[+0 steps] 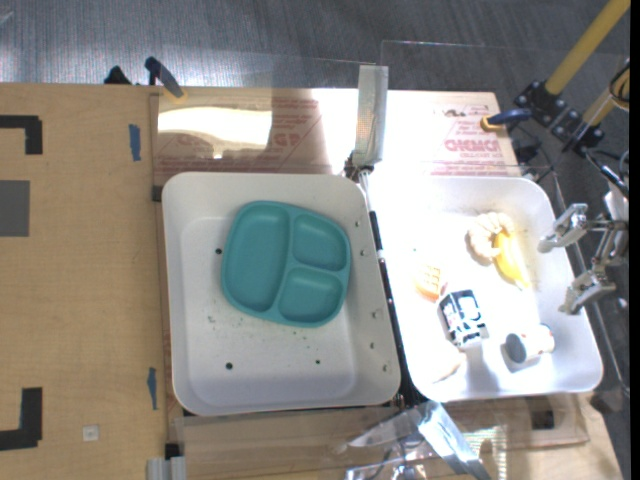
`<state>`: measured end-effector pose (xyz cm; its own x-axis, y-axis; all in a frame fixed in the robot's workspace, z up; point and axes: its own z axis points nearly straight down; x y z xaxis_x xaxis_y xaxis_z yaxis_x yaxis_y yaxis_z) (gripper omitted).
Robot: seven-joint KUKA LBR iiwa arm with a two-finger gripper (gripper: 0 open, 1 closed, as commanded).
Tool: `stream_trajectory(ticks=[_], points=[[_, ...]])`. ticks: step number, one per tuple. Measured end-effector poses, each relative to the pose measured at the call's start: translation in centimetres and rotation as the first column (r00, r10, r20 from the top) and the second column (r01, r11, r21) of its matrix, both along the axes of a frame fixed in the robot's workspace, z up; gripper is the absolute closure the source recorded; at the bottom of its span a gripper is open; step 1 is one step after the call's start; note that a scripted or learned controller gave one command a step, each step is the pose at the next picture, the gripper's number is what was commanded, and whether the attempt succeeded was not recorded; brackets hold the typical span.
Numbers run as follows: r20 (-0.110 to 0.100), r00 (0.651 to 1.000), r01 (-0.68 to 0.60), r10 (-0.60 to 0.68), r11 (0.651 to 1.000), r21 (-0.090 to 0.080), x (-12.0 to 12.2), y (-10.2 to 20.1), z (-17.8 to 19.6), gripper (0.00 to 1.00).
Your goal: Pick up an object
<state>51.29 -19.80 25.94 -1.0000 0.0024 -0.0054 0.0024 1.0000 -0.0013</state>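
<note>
Left bin (190, 368): holds one teal divided plate (285, 263), lying flat, centred slightly towards 12 o'clock. The plate has three compartments: one large at its 9 o'clock side and two smaller at its 3 o'clock side. No item is seen in any of them. Dark specks are scattered on the bin floor at 6 o'clock of the plate.

Right bin (570, 368): holds the loose objects available for picking.
- Yellow banana-shaped item (512, 265) at about 1 o'clock in the bin, touching a pale rounded item (484, 236) on its 10 o'clock side.
- Small orange item (430, 280) near the 9 o'clock wall.
- Blue and white package (462, 318) near the centre, just beside the orange item at its 4 o'clock.
- White cylinder with a grey end (525, 346) at about 5 o'clock, lying on its side, apart from the package.

The glare on this bin's floor is strong, so finer detail is unreadable.

Two metal clamps (567, 228) stand at the right bin's 3 o'clock rim.

End effector: its state cannot be told. Every object rests on the bin floor.
</note>
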Motion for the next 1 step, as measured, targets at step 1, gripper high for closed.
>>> stream_trajectory(ticks=[1], points=[[-0.001, 0.964, 0.265, -0.265, 0.964, 0.001, 3.79, -2.49, -5.15, 0.00]])
